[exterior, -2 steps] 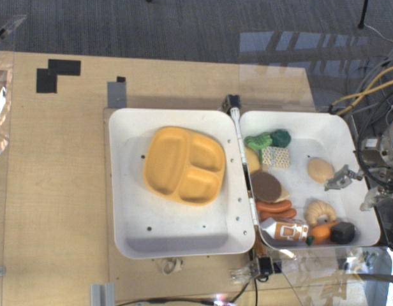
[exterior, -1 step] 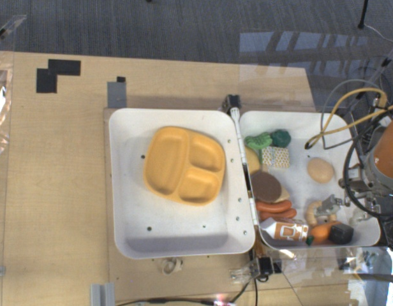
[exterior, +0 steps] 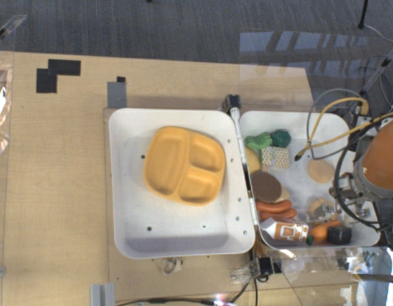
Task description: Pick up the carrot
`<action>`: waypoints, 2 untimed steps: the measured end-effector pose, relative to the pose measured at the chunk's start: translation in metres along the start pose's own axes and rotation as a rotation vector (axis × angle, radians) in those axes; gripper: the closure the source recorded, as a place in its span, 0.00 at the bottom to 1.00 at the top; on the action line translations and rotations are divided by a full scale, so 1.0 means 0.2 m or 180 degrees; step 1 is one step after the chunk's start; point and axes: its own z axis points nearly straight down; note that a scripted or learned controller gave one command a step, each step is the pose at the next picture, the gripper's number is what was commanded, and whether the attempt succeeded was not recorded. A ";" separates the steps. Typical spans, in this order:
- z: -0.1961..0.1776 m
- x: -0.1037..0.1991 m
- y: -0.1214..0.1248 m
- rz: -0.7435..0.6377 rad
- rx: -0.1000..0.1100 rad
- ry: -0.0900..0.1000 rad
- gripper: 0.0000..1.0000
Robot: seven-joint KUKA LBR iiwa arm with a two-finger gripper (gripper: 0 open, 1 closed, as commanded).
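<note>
Cables [exterior: 260,268] trail along the near edge of the tabletop [exterior: 56,190], just in front of the two white bins. In the left bin [exterior: 129,234] a yellow divided plate [exterior: 184,166] lies alone. The right bin [exterior: 298,123] is crowded: green toy vegetables [exterior: 266,140] at the far left, a brown disc [exterior: 266,185] nearer, then two reddish sausage-like pieces [exterior: 273,208] and a labelled bottle [exterior: 287,232] on its side.

What I take for the carrot [exterior: 319,233] lies by the near wall towards the right, a bright orange piece just beside a black block [exterior: 340,235] and close to the bottle's end. My arm [exterior: 380,164] comes in over the right rim, and my hand [exterior: 351,201] hangs among hoses, a little beyond the carrot. How far open it is I cannot tell, and I see nothing held in it.

The carrot looks like a light, stiff, smooth toy that could squirt out of a pinch. I judge the thick middle the best hold, gripped across its width, clear of its neighbours.
</note>
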 end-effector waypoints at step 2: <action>-0.26 -0.38 -0.07 -0.0044 0.0000 -0.0017 1.00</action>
